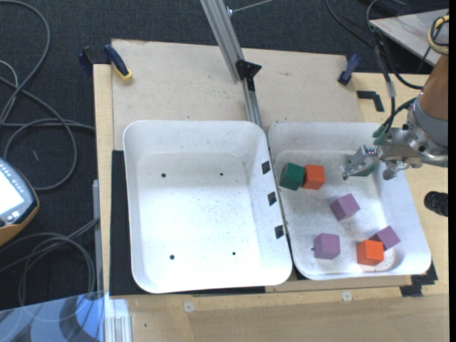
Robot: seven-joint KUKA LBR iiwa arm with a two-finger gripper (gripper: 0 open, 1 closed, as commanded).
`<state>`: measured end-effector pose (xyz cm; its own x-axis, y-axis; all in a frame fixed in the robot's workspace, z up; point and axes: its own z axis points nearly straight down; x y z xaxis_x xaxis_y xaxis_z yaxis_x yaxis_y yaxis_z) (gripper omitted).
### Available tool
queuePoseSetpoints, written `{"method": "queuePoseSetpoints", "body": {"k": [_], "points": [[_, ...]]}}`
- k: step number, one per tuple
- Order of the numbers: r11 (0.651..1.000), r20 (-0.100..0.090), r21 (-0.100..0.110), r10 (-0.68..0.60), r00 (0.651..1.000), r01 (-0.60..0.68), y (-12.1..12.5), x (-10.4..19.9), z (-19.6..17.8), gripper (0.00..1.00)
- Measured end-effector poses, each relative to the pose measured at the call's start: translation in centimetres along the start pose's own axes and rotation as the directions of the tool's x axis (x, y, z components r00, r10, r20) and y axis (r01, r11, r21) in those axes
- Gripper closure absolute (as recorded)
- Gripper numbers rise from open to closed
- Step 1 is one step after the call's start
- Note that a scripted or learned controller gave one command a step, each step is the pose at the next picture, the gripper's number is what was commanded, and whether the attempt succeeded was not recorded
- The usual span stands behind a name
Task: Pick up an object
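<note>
Orange cube (370, 251) sat at five o'clock in the right bin (406, 198) — small, rigid, likely light; flat opposite faces suit gripping. Claw (363, 162) hovered at one o'clock — empty, opening unclear.

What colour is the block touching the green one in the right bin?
Orange: the orange block sits against the green block, seen in the camera view.

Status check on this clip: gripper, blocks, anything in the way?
Gripper over right bin, nothing between fingers. Green block touching orange block, nearest. Path to them clear.
</note>
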<state>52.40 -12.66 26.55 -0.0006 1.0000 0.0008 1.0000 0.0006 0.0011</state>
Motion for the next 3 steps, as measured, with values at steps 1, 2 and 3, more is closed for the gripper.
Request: {"method": "queuePoseSetpoints", "body": {"k": [1, 2, 3], "points": [[1.000, -0.002, 0.003, -0.002, 1.000, 0.002, -3.7, 2.0, -0.6, 0.00], [1.000, -0.002, -0.008, -0.011, 1.000, 0.010, 0.6, 12.5, -9.2, 0.00], [1.000, 0.000, 0.003, -0.004, 1.000, 0.004, 1.5, 15.8, -7.8, 0.00]]}}
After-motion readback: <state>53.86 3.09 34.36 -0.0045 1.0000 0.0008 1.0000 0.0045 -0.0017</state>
